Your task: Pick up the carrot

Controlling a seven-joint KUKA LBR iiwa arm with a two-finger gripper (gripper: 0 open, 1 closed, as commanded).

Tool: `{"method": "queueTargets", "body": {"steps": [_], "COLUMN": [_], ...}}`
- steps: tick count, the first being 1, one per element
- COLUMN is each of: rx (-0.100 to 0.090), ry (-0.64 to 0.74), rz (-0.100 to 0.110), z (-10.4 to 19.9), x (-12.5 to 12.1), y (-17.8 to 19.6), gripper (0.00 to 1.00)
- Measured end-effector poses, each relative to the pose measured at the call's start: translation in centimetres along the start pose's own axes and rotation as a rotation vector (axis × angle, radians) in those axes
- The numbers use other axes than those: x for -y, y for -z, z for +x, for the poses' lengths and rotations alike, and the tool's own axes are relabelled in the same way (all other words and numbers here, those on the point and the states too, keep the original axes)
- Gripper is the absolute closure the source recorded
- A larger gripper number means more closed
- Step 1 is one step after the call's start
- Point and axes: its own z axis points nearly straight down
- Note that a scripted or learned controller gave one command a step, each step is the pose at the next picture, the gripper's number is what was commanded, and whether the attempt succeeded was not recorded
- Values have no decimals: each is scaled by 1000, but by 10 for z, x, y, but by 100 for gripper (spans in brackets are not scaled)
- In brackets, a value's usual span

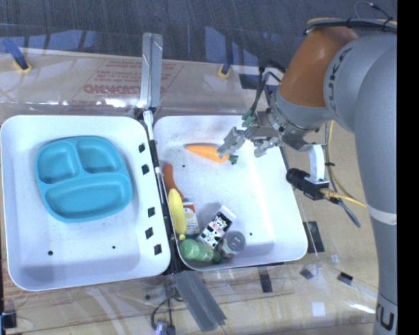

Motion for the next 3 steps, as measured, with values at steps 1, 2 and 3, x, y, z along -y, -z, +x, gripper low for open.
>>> {"method": "queueTargets", "body": {"steps": [1,2,3], "rx": [2,1,1], "ry": [291,306,309], "rz": [-4,-2,-2], "z": [-6,1,1], "x": [-62,-47,-47], "y": [-117,-96,-86], "gripper": [0,0,100]}}
